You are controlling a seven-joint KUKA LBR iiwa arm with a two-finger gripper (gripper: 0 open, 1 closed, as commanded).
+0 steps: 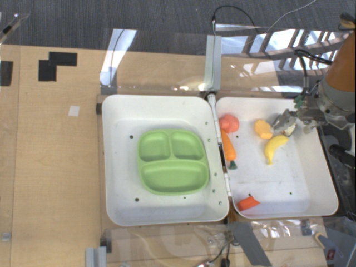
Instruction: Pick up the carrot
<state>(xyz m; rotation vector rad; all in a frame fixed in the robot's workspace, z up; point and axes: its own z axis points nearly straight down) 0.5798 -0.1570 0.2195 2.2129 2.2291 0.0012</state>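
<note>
Gripper: over the right bin, just above the banana and beside a small orange-yellow fruit; you cannot tell how it is set, as its tip is small and blurred. Carrot: lying against the right bin's left wall, below a tomato-like red fruit, well apart from the gripper. Progress: pickup not yet begun, by your view. Left bin: holds a green divided plate.

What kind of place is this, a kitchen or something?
Probably a robot test bench, not a kitchen: a robot arm reaches over two white bins holding toy food such as a carrot and a green plate.
</note>
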